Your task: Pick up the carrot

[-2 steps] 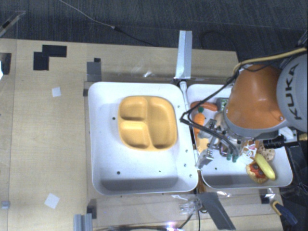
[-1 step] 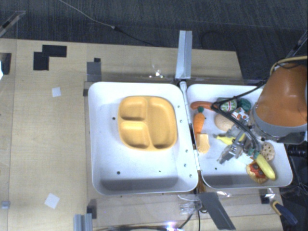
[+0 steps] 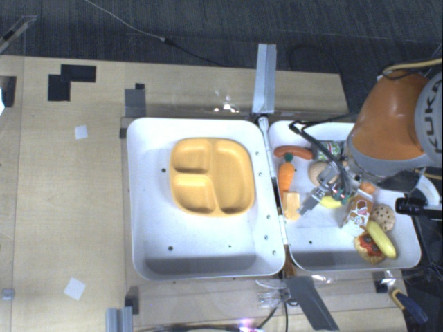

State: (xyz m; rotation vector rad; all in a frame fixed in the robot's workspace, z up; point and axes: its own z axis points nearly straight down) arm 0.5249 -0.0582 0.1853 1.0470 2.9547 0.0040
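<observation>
Pale wooden bench point(image 3: 62, 206) across the frame, dark carpet point(image 3: 173, 12) along the top. Left of centre, a white bin point(image 3: 149, 185) holding a yellow divided tray point(image 3: 210, 176). In the right bin point(image 3: 325, 247), against its left wall, the carrot point(image 3: 285, 175): long axis near vertical, green top toward the upper edge. Just right, gripper point(image 3: 313, 200), fingers slightly spread, pinching nothing. Further right, a banana point(image 3: 381, 238).

carrot point(image 3: 286, 173) | orange, green top | lying flat, top toward 12 o'clock, tip toward 6 | right bin, at its 9 o'clock wall | not gripped
</observation>
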